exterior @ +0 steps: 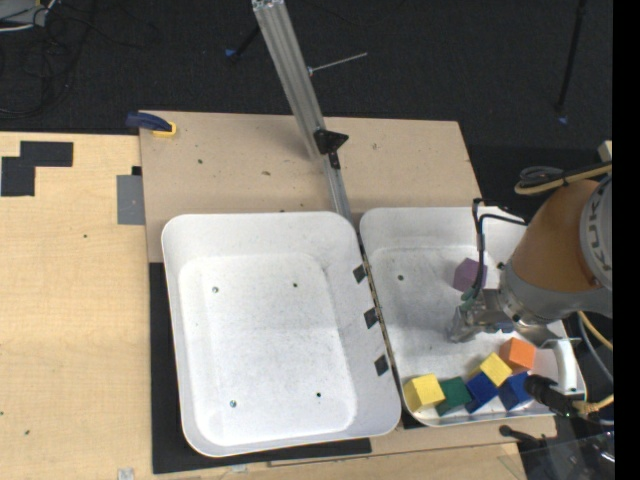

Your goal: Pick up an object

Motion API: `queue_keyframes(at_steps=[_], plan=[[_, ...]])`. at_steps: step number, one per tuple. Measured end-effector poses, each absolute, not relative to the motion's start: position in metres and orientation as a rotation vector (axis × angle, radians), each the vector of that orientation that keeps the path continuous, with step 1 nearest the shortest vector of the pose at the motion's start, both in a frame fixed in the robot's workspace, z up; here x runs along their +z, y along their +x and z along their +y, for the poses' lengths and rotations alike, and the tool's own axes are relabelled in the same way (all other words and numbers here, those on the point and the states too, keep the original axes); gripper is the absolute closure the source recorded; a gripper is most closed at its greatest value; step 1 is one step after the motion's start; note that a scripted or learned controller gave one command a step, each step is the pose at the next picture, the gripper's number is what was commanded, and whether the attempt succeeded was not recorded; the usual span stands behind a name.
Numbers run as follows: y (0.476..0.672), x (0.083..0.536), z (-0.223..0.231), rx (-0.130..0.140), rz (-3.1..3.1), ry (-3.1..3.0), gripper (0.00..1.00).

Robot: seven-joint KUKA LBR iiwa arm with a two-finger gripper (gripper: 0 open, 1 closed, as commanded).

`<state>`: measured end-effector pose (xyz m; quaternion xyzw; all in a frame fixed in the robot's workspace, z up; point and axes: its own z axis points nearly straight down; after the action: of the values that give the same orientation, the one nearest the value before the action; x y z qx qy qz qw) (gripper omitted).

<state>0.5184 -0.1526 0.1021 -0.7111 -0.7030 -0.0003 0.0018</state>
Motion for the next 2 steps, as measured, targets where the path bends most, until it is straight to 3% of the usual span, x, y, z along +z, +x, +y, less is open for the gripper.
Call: queue_keyframes(at_steps=[2], plan=[[0.517,0.191,-0.163,-0.001,-2.217,-2.228,1.00]])
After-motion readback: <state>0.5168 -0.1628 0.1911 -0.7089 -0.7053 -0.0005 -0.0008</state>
